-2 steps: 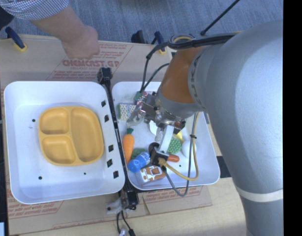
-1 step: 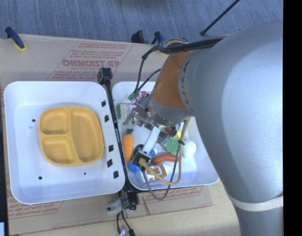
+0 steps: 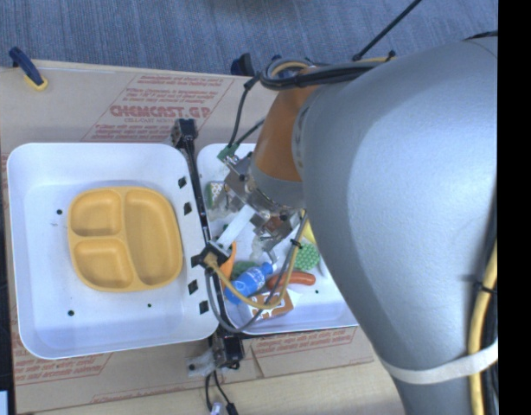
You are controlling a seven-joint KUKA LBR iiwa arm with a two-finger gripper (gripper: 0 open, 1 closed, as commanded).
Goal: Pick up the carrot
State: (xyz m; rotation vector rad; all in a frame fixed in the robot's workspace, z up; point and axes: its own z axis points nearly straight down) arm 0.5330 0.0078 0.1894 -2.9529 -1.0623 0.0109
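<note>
1. Two white bins sit side by side; the left bin (image 3: 23,258) holds a yellow divided plate (image 3: 124,237).
2. The gripper (image 3: 264,223) is low inside the right bin (image 3: 322,316); its state I cannot tell.
3. The carrot (image 3: 230,258) lies just below-left of the gripper, beside a blue bottle (image 3: 251,279).

The arm (image 3: 404,206) is a broad, smooth shell of pale grey with a soft sheen, rounded like a barrel. At its ten o'clock end sits an orange band (image 3: 278,141), glossy and curved. Past the band comes a darker metal wrist piece (image 3: 270,199) with small angular brackets. Black cables (image 3: 309,69) loop over the band at twelve o'clock, one with a yellow streak. A thin pale seam (image 3: 438,372) curves across the shell near five o'clock.
</note>
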